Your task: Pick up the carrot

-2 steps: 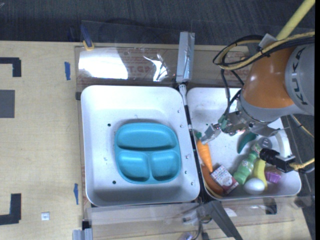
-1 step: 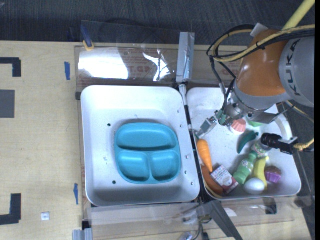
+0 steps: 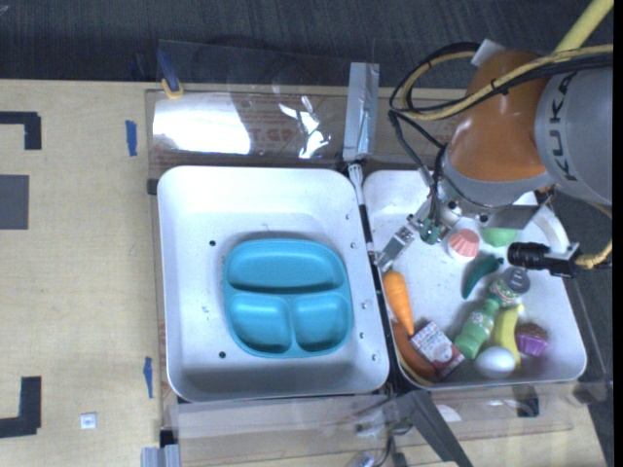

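One smooth tapered orange carrot beside a small glossy packet.

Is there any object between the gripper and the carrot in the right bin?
Nothing visible does. The gripper hangs just above the carrot's upper end, with bare bin floor between them. A small red-and-white packet lies against the carrot's lower end, away from the gripper.

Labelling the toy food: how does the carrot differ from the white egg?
The carrot is orange, long and tapered; the egg is white, short and rounded. The carrot lies along the right bin's left wall, the egg near its front wall. The carrot is visibly the longer. Both lie in the same bin.
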Controlling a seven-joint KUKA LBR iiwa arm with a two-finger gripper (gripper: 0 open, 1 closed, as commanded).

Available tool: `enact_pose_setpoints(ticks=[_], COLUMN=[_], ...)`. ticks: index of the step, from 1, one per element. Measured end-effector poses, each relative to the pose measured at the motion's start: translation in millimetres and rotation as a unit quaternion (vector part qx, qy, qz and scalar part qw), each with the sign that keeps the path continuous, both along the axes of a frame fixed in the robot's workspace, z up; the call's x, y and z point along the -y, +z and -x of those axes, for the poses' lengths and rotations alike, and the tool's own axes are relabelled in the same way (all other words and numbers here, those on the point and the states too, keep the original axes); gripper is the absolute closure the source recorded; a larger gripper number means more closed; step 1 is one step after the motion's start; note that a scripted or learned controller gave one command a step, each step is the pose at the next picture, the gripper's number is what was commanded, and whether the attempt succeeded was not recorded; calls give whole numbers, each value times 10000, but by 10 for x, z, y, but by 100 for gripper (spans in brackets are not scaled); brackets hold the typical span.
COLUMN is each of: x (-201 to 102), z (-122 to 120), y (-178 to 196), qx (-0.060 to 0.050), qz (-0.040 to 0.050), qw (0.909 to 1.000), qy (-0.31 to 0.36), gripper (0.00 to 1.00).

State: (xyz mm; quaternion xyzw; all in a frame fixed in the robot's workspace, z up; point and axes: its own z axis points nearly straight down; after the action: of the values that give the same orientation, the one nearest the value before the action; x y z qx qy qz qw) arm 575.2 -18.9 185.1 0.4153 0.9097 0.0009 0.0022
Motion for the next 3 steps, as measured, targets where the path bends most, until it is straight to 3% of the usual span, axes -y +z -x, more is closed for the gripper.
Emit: enact_pose_setpoints(ticks=[1,2,3], x=[-194,108,139], z=[-427,-26,235], y=[659,-10,78], qx=[24,-22,-14], qz=[8,4,5], qw=[9926,9791,9390], qy=[1216,2036,3439], gripper=[0,0,0])
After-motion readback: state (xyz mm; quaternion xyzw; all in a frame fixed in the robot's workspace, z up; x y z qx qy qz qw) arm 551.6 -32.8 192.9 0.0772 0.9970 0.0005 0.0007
